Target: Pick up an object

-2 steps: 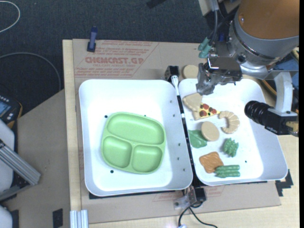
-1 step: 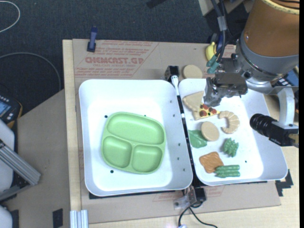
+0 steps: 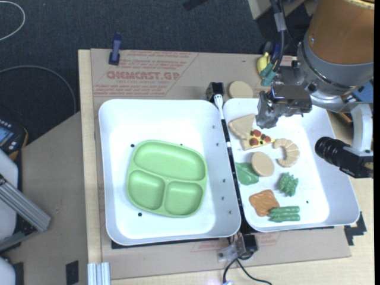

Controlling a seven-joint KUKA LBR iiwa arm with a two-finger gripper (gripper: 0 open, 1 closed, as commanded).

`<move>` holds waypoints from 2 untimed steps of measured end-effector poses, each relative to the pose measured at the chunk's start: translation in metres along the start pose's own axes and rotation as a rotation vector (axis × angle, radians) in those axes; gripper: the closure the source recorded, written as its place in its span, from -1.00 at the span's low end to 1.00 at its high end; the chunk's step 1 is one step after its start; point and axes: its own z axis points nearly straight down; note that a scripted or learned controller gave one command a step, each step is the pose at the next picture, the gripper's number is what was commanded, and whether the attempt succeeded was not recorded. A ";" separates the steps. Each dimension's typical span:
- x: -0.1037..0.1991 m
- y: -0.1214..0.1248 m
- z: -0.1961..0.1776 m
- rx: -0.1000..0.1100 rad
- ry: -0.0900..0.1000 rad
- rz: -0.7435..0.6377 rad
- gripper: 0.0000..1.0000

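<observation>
Right bin (image 3: 332, 212): toy foods laid loose for picking, pizza slice (image 3: 256, 138) nearest under the hand (image 3: 265, 121), whose grip I cannot tell; left bin (image 3: 113, 159) holds a green divided tray (image 3: 167, 178), likely awaiting sorted items.

Gripper (image 3: 265, 122) above pizza slice (image 3: 254, 137), right bin (image 3: 332, 159).

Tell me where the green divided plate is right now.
The green divided plate lies in the left white bin, about at its middle, across the divider from the toy food pieces in the right bin.
</observation>
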 end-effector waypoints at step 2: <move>0.014 0.024 -0.035 -0.012 0.003 -0.004 1.00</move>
